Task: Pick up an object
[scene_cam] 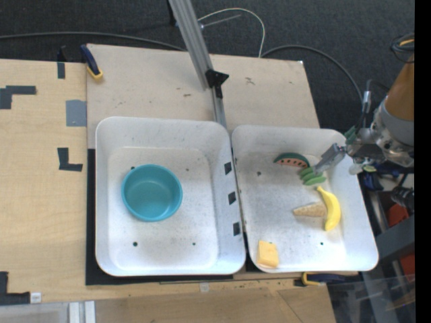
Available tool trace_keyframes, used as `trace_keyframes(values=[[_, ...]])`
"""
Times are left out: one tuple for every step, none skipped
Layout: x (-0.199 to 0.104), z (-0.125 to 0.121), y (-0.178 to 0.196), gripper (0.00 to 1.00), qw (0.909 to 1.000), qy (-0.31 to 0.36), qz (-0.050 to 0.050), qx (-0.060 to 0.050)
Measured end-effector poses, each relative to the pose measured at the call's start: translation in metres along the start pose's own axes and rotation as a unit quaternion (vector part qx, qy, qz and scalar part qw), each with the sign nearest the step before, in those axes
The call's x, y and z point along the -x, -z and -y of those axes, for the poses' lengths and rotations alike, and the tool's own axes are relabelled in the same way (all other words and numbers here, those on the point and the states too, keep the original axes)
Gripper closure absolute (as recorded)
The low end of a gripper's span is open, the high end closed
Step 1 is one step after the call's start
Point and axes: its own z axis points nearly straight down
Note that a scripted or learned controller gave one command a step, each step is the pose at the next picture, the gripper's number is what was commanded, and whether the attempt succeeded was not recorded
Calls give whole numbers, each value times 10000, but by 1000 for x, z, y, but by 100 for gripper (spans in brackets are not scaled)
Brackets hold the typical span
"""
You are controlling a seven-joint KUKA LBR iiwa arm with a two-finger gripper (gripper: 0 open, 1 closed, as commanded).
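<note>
While the pale wooden bench [40, 180] is carrying two shallow white bins side by side over a dark carpeted floor [323, 19], the arm [397, 123] is reaching in from the right and its gripper [328, 159] is hanging over the right bin [283, 247], near that bin's far right corner. Whether it is closed or parted cannot be told at this angle, and nothing is visibly sitting in its grasp. Just below the gripper's tip a small green ridged piece [312, 175] is lying, close enough that contact cannot be ruled out. Just to the gripper's left a watermelon slice [291, 160], red with a green rind, is resting on the speckled bin floor. Nearer the camera than the gripper, a curved yellow banana [329, 207] is lying beside a tan wedge [309, 210], the two touching or nearly so. Further toward the front rim, a pale yellow block [268, 254] is sitting at the bin's near left corner. Well to the gripper's left, the left bin [114, 147] is holding a round, smooth teal bowl [152, 192]. A grey metal pole [192, 32] is slanting across the far side of the bench.
</note>
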Motion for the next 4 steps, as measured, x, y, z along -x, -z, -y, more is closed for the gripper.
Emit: trace_keyframes(values=[[0, 0, 0, 0, 10000, 1, 0, -1], [-6, -1, -63, 0, 10000, -4, -5, -34], [-7, -3, -107, 0, 10000, -6, -2, -25], [-8, -1, -162, 0, 10000, -7, -3, -28]])
